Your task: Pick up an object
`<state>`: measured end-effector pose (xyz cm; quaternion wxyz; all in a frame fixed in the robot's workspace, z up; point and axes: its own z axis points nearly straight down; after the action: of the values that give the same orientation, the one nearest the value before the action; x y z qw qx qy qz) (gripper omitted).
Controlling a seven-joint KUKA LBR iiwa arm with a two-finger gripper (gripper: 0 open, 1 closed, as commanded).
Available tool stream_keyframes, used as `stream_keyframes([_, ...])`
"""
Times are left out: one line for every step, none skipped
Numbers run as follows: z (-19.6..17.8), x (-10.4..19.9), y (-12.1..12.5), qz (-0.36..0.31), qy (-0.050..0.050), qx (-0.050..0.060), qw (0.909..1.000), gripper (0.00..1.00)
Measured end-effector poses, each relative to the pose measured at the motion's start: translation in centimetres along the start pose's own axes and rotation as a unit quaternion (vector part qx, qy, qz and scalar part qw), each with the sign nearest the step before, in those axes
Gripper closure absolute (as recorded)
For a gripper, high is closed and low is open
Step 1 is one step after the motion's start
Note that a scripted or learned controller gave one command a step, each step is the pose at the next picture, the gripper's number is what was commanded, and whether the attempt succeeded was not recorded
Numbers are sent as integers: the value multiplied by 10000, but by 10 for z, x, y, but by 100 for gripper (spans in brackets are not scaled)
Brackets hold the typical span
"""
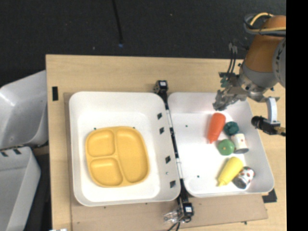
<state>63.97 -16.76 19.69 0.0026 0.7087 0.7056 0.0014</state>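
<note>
The right bin (192,148) holds an orange carrot-shaped toy (215,126), a dark teal round piece (231,127), a green ball (225,147), a small white cylinder (239,142), a yellow toy (229,170) and a white cup with red marks (244,177). My gripper (222,102) hangs over the bin's far edge, just above the top end of the carrot-shaped toy. Nothing shows between its fingers.
The left bin (82,109) holds a yellow divided plate (117,155). Between the bins runs a ridge with black clips (171,143). A black fitting (264,124) sits at the right bin's right rim. A white machine stands left of the bench (21,114).
</note>
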Motion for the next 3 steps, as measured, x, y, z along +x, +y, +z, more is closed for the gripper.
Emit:
stream_keyframes([-45, 2, 4, -35, 2, -3, 10000, 100])
stream_keyframes([-91, 1, 6, -36, 0, -4, 10000, 100])
stream_keyframes([-77, 50, -8, -41, 4, 33, 10000, 100])
